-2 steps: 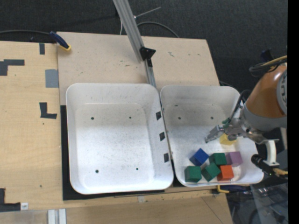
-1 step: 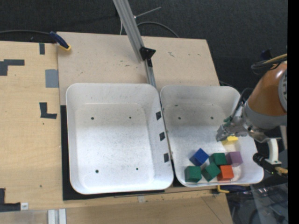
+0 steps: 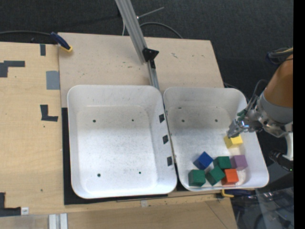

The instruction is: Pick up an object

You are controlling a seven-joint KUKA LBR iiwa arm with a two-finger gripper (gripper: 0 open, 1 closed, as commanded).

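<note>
Camera view: the gripper (image 3: pixel 237 130) is down in the right bin (image 3: pixel 205 97), right above a yellow block (image 3: pixel 233 140). The block sits just under the tips and looks like it is touching them. I cannot tell if it is held.

This looks like the grab step. Next, the tips need to close on the block and lift it straight up.

More blocks lie close below: blue (image 3: pixel 204 160), green (image 3: pixel 197 177), orange (image 3: pixel 231 176), purple (image 3: pixel 239 161). The left bin (image 3: pixel 114 94) is well apart. Both bins sit on a wood table (image 3: pixel 95 56).

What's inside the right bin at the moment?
The right bin holds a yellow block just under the gripper, plus blue, purple, orange and three green blocks. Anything beneath the gripper is hidden.
</note>
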